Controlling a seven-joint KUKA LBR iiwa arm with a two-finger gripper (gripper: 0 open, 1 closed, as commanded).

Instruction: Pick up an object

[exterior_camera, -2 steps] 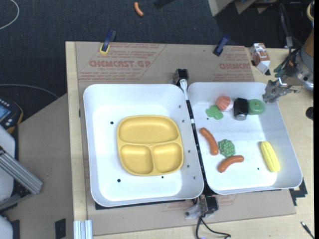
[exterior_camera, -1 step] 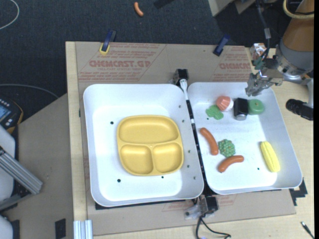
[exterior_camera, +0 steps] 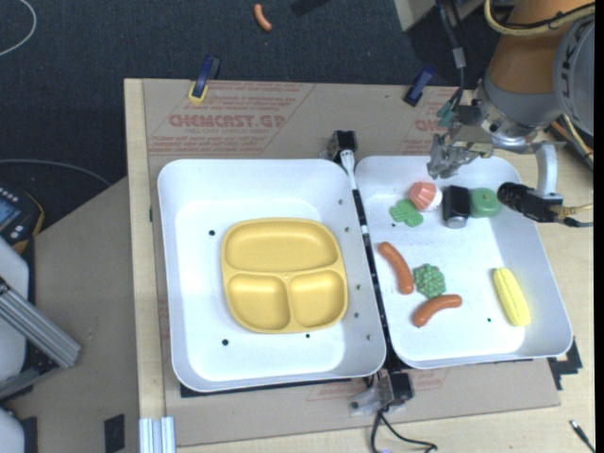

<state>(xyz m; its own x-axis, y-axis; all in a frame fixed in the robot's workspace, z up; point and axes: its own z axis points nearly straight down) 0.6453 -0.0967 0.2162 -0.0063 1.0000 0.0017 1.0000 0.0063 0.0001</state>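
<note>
**A:** Starting with the biggest things: the bench [exterior_camera: 283, 111] carries two white bins; the left bin [exterior_camera: 189, 253] holds a yellow divided plate [exterior_camera: 283, 274], and the right bin [exterior_camera: 538, 281] holds all the loose toy food. Where does the arm stand?

**B:** The arm [exterior_camera: 543, 36] reaches in from the right, and its gripper [exterior_camera: 444, 165] hangs over the far edge of the right bin, just above and beside the small pink-and-white piece [exterior_camera: 424, 195]; whether its tips are spread or pressed together cannot be told from this angle, and nothing is seen pinched in it.

**A:** So that piece looks like the likeliest target?

**B:** As a judgement, yes; it lies nearest the tool, close to the bin's far wall. To do the step well, the arm should centre over it before descending; the piece sits just beside a green leafy bit [exterior_camera: 407, 213] and near a black block [exterior_camera: 456, 206], so a drifting descent could nudge the neighbours or catch two things at once.

**A:** And how does it look?

**B:** Small, rounded, salmon-pink with a pale side; probably smooth hard plastic, so it may squirt out of a shallow pinch; a low, square grip seems wiser.

**A:** Easier options?

**B:** The corn cob [exterior_camera: 511, 296] lies well apart from the rest; the two sausages [exterior_camera: 396, 266] [exterior_camera: 436, 309] flank a broccoli floret [exterior_camera: 429, 278]; a green round piece [exterior_camera: 485, 202] touches the black block.
</note>
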